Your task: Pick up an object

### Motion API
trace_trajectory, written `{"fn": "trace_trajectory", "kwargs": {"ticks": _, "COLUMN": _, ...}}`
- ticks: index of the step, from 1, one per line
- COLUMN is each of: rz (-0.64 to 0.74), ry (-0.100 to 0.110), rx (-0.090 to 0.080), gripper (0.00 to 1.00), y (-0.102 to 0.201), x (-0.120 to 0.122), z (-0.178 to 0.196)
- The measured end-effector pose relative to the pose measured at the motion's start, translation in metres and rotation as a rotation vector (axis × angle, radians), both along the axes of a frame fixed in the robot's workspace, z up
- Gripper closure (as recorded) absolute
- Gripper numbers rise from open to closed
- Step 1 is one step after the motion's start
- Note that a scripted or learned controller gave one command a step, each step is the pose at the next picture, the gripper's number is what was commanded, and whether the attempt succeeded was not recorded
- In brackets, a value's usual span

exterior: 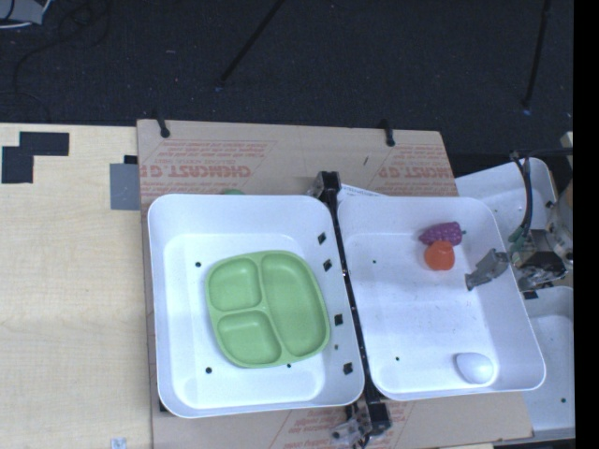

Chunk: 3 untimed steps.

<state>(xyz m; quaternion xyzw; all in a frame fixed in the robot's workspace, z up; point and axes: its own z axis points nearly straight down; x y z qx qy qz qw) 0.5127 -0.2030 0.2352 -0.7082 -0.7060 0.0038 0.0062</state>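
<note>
In the right bin (412,363) lie three small objects. A purple bunch-like piece (442,233) sits near the far right, with an orange round object (439,256) touching it just below. A white egg-shaped object (474,368) rests in the near right corner. My gripper (489,269) hangs at the bin's right rim, right of the orange object and apart from it. Nothing shows between its fingers.
The left bin (178,251) holds a green three-compartment plate (268,308). A black divider bar (342,288) runs between the two bins. Both bins sit on a cardboard sheet (281,162). Cables and arm parts crowd the right edge (538,251).
</note>
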Motion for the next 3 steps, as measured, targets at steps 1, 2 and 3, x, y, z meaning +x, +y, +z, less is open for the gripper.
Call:
{"fn": "trace_trajectory", "kwargs": {"ticks": 1, "rz": 0.003, "ry": -0.013, "rx": -0.003, "gripper": 0.0, "y": 0.0, "x": 0.003, "z": 0.007}}
{"fn": "trace_trajectory", "kwargs": {"ticks": 2, "rz": 0.003, "ry": -0.006, "rx": -0.001, "gripper": 0.0, "y": -0.008, "x": -0.001, "z": -0.052}}
{"fn": "trace_trajectory", "kwargs": {"ticks": 3, "rz": 0.003, "ry": -0.006, "rx": 0.0, "gripper": 0.0, "y": -0.003, "x": 0.006, "z": -0.11}}
